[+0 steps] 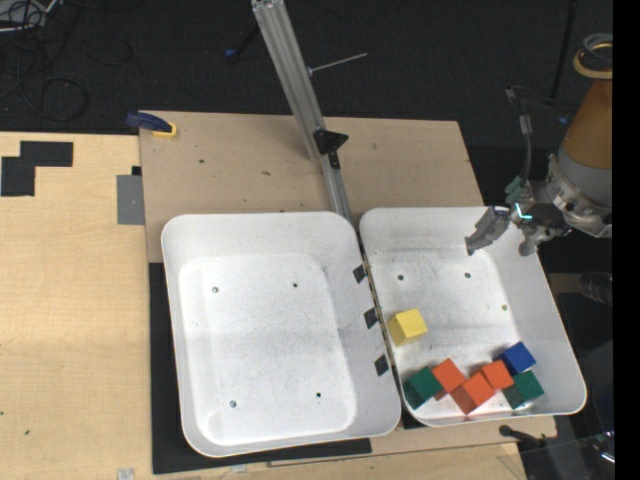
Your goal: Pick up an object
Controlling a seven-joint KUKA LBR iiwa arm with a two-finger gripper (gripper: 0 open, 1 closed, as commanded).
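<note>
In the right bin [440,243], toward its near end, you had the blocks: a yellow block [408,325] lying alone by the divider, and a cluster at the front edge made up of two green blocks [423,385] [524,389], three orange blocks [448,373] [472,393] [497,375] and a blue block [517,356], most of them touching. Above the bin's far right rim hung the gripper [508,228], well apart from every block. Its fingers [487,232] stood spread apart, nothing between them. The left bin [180,238] sat just beside it on the bench [250,163].
</note>
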